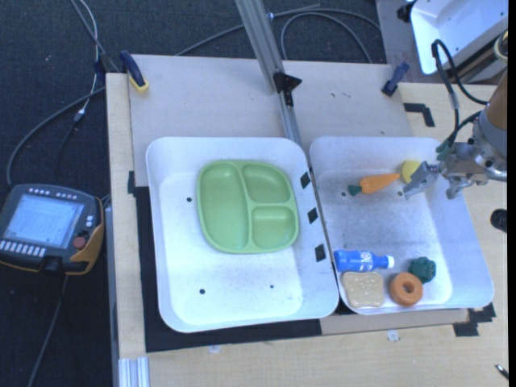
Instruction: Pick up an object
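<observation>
While gripper (435, 177) hovers at right bin's (379, 232) three o'clock rim, finger state cannot be told. Nearest camera, six o'clock edge: toast slice (362, 289), orange donut (405, 289), green broccoli (422, 268), blue bottle (363, 260). Farther, twelve o'clock: toy carrot (377, 184), lemon (411, 169) just beside gripper. Carrot likely light, stiff, smooth plastic; grip across thick middle. Left bin (173, 216) holds green divided plate (247, 206).

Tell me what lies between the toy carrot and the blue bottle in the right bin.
Nothing: in the camera view, bare white bin floor separates the carrot from the blue bottle.
</observation>
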`<state>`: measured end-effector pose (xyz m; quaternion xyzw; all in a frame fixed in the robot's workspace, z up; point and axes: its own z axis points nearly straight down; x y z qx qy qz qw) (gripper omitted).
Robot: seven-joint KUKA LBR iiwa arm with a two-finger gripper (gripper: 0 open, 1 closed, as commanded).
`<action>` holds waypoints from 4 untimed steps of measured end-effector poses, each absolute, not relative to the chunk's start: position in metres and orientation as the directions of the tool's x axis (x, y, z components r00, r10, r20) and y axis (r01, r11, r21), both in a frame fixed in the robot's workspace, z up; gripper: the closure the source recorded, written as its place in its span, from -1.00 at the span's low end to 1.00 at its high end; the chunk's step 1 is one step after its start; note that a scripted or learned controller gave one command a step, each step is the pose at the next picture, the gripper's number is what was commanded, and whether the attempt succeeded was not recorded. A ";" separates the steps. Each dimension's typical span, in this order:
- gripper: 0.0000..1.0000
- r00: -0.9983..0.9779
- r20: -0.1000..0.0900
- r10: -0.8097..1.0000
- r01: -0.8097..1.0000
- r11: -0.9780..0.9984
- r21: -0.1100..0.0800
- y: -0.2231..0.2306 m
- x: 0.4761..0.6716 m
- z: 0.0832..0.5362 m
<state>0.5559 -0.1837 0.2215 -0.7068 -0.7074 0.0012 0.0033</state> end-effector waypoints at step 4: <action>1.00 -0.002 -0.002 1.000 1.000 0.002 0.007 -0.172 0.566 0.186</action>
